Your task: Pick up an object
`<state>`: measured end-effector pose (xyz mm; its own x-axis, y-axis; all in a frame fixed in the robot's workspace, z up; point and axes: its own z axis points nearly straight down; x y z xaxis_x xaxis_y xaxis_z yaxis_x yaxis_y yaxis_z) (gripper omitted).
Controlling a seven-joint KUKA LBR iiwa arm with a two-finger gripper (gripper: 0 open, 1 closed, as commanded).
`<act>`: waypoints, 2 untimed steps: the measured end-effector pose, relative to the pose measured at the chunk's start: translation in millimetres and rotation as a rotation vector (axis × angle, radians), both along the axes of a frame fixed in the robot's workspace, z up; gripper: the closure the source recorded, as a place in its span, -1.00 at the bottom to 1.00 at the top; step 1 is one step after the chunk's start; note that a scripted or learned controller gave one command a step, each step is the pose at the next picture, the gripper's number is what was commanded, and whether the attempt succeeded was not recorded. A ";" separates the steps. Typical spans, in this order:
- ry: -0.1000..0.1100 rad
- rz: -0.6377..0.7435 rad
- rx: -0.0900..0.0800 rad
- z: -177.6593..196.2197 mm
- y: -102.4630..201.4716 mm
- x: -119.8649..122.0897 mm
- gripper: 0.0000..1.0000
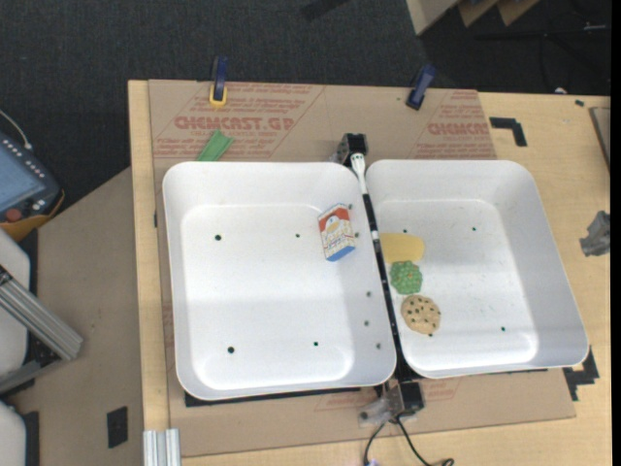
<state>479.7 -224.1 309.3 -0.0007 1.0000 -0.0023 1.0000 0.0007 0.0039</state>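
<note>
A small white carton with red and blue print (pixel 336 232) lies in the left bin (pixel 194 357), close to its right wall. In the right bin (pixel 543 260), along its left side, three small items sit in a row from far to near. They are a flat yellow piece (pixel 401 249), a green knobbly piece (pixel 406 279) touching it, and a round tan cookie with dark chips (pixel 421 314).
A black cable (pixel 367 223) runs along the seam between the bins. Blue clamps (pixel 218 76) (pixel 421 85) hold the cardboard sheet at the back, and a green strip (pixel 213 146) lies on it. A small grey shape (pixel 595 233) pokes in at the right edge; I cannot tell what it is.
</note>
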 end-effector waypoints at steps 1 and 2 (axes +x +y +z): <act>0.006 -0.001 0.003 -18.2 0.3 -0.4 1.00; 0.001 0.000 0.000 -6.9 0.0 -0.1 1.00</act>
